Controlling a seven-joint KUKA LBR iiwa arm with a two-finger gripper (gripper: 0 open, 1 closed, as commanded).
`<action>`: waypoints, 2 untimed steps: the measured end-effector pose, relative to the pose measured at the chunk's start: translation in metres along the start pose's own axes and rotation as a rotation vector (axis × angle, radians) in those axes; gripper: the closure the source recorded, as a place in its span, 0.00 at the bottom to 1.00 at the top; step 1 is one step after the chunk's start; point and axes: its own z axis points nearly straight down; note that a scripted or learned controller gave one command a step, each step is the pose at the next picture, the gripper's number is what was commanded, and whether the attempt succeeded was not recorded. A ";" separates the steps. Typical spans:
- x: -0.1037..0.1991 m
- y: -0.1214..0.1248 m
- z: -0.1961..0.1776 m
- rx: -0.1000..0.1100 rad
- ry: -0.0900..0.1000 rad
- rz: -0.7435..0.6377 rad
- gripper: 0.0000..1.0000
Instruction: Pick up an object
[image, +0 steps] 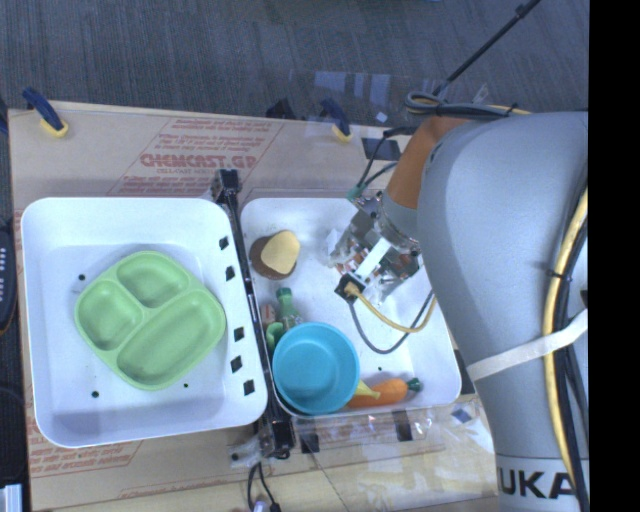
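**Pick not made yet — claw low in the right bin**

Nothing lifted as far as I see; every object lies in a bin, so the whole grasp is left to do. Going left to right: far left of the claw (362, 268), the left bin (40, 330) holds a green divided plate (150, 318). Closer in, just left of the claw, a yellow-brown toy food piece (276, 254) sits near the right bin (440, 375) back wall. Below-left of the claw, small green items (280, 318) touch a blue bowl (316, 367). Below the claw, a carrot (388, 390) lies against the bowl's rim.

Candidate picks: the food piece is nearest, I judge.

Arm pose: reaches in from the right, wrist bent down over the bin's upper middle, orange band (412, 170) above it, yellow cable (400, 325) looping beneath. Claw state: cannot tell, the tip is cluttered.
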 end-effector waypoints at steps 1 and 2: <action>-0.032 0.014 0.008 -0.015 0.019 0.253 0.00; -0.019 -0.003 0.009 -0.009 0.017 0.460 0.00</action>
